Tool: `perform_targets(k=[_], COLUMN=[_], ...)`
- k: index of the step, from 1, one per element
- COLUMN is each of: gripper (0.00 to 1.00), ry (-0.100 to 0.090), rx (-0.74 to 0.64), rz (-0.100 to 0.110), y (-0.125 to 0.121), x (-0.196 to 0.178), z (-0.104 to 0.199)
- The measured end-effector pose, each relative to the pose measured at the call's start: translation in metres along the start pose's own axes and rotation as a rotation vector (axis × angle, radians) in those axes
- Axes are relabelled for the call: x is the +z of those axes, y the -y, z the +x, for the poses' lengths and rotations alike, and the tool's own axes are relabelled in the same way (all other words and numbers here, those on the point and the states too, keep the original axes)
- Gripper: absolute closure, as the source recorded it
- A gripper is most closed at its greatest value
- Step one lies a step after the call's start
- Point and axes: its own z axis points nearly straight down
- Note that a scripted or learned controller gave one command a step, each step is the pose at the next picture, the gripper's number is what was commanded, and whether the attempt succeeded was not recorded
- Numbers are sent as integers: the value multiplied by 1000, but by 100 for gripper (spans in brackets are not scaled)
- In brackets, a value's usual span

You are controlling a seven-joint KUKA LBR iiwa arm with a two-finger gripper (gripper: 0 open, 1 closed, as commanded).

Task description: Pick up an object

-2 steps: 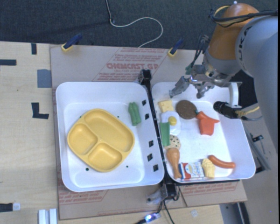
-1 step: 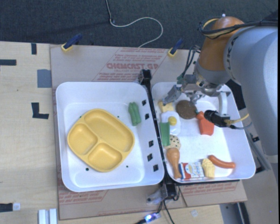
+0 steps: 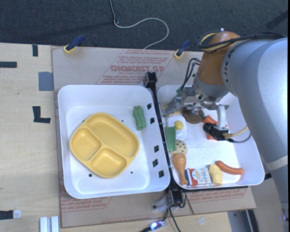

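Toys crowd the right bin [image 3: 253, 170]: a hot dog [image 3: 229, 167], a carton [image 3: 199, 176] with unreadable print, and a drumstick [image 3: 180, 164] along its near edge. The left bin [image 3: 67, 129] holds a yellow tray [image 3: 104, 144] and a green pickle [image 3: 139, 117]. Farther back, the gripper [image 3: 193, 111] hangs over a brown lump [image 3: 192, 115]; whether it is apart or together I cannot tell. Mirrored red lettering marks the cardboard [image 3: 130, 69] beyond.

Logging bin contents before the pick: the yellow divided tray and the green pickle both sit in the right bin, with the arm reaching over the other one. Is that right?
Wrong bin. In the camera view the yellow divided tray and the green pickle lie in the left bin; the arm reaches over the right bin.
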Motion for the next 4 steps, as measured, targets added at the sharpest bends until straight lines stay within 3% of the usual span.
perform_targets(k=[1,3,4], gripper=[100,100,100], ry=[0,-1,-2], rx=[-1,1,1], rz=[-4,-6,-2], y=[-1,5,5], x=[-14,-121,-134], z=[1,-7,-6])
